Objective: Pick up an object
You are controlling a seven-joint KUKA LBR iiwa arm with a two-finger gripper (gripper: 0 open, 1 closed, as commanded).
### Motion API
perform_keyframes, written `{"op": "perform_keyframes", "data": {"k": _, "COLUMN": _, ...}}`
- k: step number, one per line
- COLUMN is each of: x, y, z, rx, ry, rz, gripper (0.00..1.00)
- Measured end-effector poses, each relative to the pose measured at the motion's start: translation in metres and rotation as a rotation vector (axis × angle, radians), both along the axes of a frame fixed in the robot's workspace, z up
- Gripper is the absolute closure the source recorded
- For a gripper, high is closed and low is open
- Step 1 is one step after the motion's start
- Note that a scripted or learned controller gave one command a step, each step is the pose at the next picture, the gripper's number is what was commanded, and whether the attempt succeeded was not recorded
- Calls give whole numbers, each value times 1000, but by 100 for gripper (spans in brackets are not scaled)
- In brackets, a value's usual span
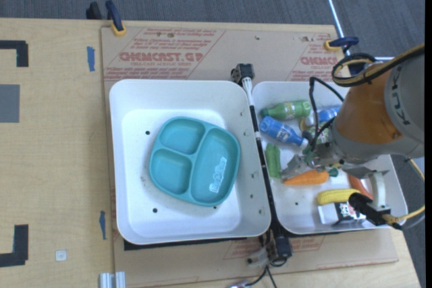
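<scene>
My gripper (pixel 302 163) is down in the right bin (pixel 398 195), fingers apart and clamped on nothing, tips just beside the carrot (pixel 309 178). I'd centre over the carrot's length, close squarely across it, then lift straight, clear of the green pepper (pixel 273 160). My arm reaches in from the right, wrist bent downward.

Left bin (pixel 128 165): a teal divided plate (pixel 194 160) fills its middle; bare floor rings it.
Right bin (pixel 398 195): bottles, an orange carrot (pixel 307 178) and a banana (pixel 337 196) crowd it beneath the arm (pixel 371 114).
</scene>
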State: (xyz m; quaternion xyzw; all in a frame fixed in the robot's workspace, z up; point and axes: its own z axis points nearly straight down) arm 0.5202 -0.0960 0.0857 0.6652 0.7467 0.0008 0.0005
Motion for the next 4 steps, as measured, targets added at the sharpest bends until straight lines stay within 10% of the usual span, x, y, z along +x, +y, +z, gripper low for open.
{"op": "perform_keyframes", "data": {"k": 1, "x": 113, "y": -4, "z": 5, "rx": -4, "ry": 11, "rz": -166, "gripper": 0}}
{"op": "perform_keyframes", "data": {"k": 2, "x": 115, "y": -2, "z": 16, "rx": -3, "ry": 7, "rz": -165, "gripper": 100}}
{"op": "perform_keyframes", "data": {"k": 3, "x": 113, "y": -10, "z": 16, "rx": -14, "ry": 10, "rz": -170, "gripper": 0}}
{"op": "perform_keyframes", "data": {"k": 4, "x": 71, "y": -33, "z": 0, "rx": 0, "ry": 2, "rz": -168, "gripper": 0}}
